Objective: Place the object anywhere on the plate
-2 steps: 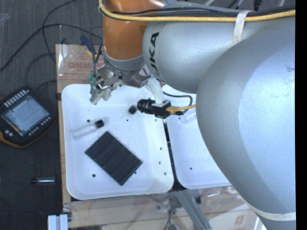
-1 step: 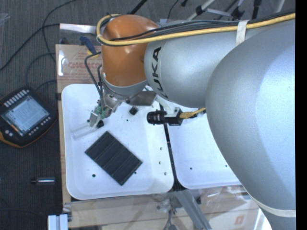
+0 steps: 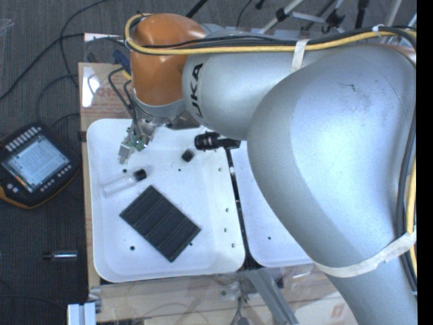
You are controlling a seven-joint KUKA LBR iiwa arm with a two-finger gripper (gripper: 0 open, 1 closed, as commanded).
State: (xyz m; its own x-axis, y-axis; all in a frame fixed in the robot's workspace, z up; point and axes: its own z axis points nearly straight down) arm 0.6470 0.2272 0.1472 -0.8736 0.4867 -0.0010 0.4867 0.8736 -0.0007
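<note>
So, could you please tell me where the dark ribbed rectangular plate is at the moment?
The dark ribbed rectangular plate lies in the left white bin, toward its front, just below the small clear tube with a black cap.

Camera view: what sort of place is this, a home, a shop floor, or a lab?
Most likely a robotics lab or test cell: a KUKA arm reaches over white bins on a bench, a teach pendant lies on the carpet, and tripod legs stand behind.

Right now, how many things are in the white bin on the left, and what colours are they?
Black: 3, the ridged flat plate, a small cube and the cap on the tube.
Clear: 1, the tube itself.
Total: 4 parts, or 3 things, in the left bin.
</note>
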